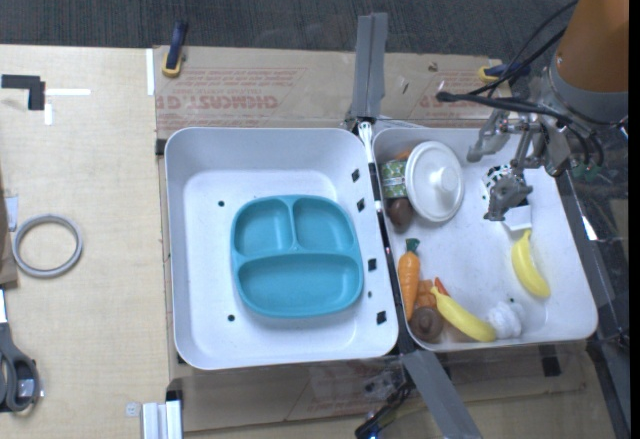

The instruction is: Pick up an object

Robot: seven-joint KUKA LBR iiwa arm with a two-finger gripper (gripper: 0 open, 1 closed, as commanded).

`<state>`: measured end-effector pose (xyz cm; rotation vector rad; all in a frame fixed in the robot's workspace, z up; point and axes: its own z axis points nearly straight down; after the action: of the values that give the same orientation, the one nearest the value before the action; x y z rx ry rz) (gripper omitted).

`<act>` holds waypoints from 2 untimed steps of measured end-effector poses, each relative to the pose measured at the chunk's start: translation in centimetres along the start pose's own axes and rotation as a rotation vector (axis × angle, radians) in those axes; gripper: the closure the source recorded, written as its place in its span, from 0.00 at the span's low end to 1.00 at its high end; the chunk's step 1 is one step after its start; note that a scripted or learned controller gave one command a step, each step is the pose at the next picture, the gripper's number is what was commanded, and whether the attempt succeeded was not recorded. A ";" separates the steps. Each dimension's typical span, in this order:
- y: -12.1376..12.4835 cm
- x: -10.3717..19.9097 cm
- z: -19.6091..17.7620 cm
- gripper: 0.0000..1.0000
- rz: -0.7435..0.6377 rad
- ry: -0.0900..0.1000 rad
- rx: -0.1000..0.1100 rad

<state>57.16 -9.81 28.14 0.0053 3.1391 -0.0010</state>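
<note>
Nearest the camera, along the front wall of the right bin (pixel 575 332), a banana (pixel 463 318) lies slantwise, its left end touching a dark brown rounded piece (pixel 427 324) in the front left corner and its right end beside a small whitish lump (pixel 505 319) that is too blurred to name. Just behind them an orange carrot (pixel 408 274) with a green top stands close to the bin's left wall. A second banana (pixel 529 266) lies apart toward the right wall, with bare white floor around it. Farther back, a white round lid-like dish (pixel 434 181) with a knob sits against the left wall, partly covering a greenish item (pixel 394 177) and a dark brown piece (pixel 401 212), both hard to make out. The end effector (pixel 508 195) hangs over the right rear of this bin, above and just behind the second banana; nothing shows between its fingers, and whether they are spread or closed cannot be told against the cables and metal parts around it. The arm's orange band (pixel 600 22) is cut off at the upper right. The left bin (pixel 190 257) holds a blue divided plate (pixel 297 255). On the bench (pixel 80 327) at far left lie a grey ring (pixel 45 245) and scissors (pixel 18 377) cut by the edge.
</note>
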 end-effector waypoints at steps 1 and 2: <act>-4.9 1.2 18.9 0.00 -0.049 -0.001 0.000; -11.7 5.6 18.8 0.00 -0.128 -0.003 0.001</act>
<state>51.54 -21.53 9.29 -0.1958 3.1305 -0.0022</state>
